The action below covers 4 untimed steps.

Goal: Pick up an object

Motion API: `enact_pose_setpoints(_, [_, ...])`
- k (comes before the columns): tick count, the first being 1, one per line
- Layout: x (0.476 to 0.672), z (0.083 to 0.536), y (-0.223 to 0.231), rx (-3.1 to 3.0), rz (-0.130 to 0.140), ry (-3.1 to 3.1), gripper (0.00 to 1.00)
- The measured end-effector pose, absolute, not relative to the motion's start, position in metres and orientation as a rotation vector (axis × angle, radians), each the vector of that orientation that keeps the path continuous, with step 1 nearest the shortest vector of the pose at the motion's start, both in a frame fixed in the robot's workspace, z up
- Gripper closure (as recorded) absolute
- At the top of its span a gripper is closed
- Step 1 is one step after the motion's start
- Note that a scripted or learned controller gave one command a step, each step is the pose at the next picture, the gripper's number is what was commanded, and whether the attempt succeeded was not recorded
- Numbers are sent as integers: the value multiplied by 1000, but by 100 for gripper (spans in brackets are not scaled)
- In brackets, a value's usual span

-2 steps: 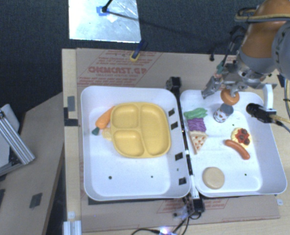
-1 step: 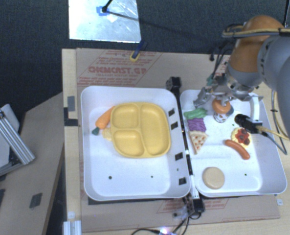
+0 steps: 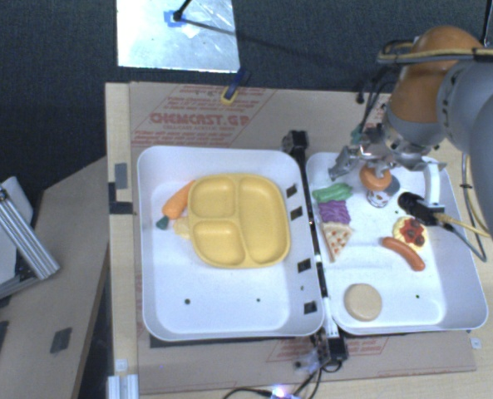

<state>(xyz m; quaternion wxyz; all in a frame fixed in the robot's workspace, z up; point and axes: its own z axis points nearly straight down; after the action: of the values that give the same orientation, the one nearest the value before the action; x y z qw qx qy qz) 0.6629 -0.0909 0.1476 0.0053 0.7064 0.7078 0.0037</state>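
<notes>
**Item 1: orange round toy** (image 3: 377, 178). It sits at the far end of the right bin (image 3: 458, 298), directly under the claw (image 3: 371, 163).
- Handling: it looks like a small moulded play-food piece. I'd judge it light, stiff and smooth-skinned, so it would slide rather than crush.
- Hold: best taken across its widest part, pinching opposite sides of the rim.
- Axis: from where I stand the body reads as round, with a paler part showing just below the orange on the near side. No clear long axis or pointing direction can be made out.

**Item 2: claw.** It is low over item 1, with the grey arm coming in from the right. Whether it is open or closed, and whether it touches the toy at all, I cannot tell.

**Item 3: other contents of the right bin.**
- Along the bin's left side, going nearer: a green piece (image 3: 332, 192), a purple piece (image 3: 335, 212) and a tan wedge (image 3: 337, 239).
- A red-topped round (image 3: 411, 231), just beside a sausage (image 3: 404, 253) lying aslant.
- A tan disc (image 3: 363, 301), near the front and apart from the rest.

**Item 4: left bin** (image 3: 229, 314). It holds a yellow divided plate (image 3: 234, 220), with a carrot (image 3: 178, 199) against the plate's far-left edge.

**Item 5: bench** (image 3: 117, 140). It carries both bins on a printed cardboard sheet (image 3: 204, 115).
</notes>
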Motion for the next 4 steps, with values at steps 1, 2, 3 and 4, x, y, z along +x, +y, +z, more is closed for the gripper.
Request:
enact_pose_setpoints(1, [670,131,-94,2208,16,2215,0])
enact_pose_setpoints(2, [671,129,-94,2208,15,2216,0])
enact_pose_setpoints(3, [671,138,-94,2208,15,2216,100])
enact_pose_setpoints(4, [669,182,-96,2215,6,2222,100])
